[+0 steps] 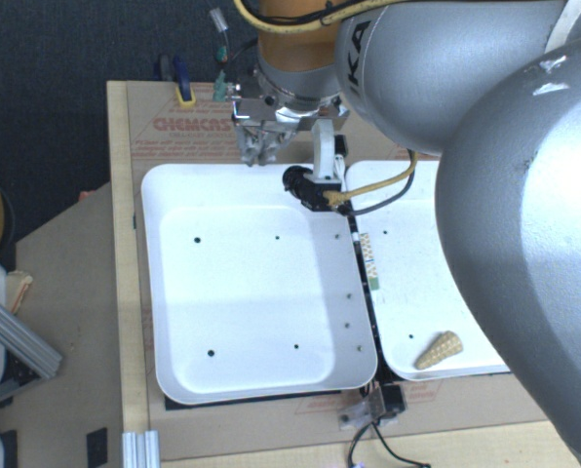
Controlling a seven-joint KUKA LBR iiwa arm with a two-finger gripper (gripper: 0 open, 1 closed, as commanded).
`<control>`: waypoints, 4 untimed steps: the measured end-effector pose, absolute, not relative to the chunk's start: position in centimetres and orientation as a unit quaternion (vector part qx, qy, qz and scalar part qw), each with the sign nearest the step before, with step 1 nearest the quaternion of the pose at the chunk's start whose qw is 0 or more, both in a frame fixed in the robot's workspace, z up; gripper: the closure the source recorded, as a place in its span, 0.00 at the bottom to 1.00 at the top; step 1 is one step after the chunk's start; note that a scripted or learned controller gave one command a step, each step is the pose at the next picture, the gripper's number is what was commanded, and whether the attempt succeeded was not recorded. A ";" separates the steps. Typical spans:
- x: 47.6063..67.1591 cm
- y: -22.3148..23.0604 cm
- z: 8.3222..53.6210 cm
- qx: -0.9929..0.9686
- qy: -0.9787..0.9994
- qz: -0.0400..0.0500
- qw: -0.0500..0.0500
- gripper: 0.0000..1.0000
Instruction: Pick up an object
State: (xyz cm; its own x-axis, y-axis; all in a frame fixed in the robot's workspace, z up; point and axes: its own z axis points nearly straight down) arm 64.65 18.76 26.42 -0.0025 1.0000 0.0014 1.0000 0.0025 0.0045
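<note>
Hand (261, 149) sits over far rim of left bin (174, 291), by the back edge of the counter (135, 125). Can't tell if it's clenched or released; nothing seen in it. Tan cone-shaped obj (439, 350) lies on its side in right bin (407, 291), near front edge, well apart from hand. Grey arm (495, 144) covers much of right bin.

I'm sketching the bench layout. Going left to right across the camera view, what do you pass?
Left white bin → gripper at that bin's far rim → tan cone-shaped object in the right white bin.
</note>
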 end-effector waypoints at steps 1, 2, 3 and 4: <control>66.7 22.6 24.8 0.706 0.708 0.002 0.001 1.00; 66.7 20.3 30.5 0.708 0.707 0.003 0.002 1.00; 66.6 22.5 26.0 0.706 0.708 -0.002 -0.002 1.00; 64.9 21.5 27.5 0.708 0.707 -0.002 -0.001 1.00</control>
State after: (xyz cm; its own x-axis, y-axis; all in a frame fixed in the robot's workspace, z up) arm 64.91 21.46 27.52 0.0016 1.0000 -0.0005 1.0000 -0.0016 -0.0040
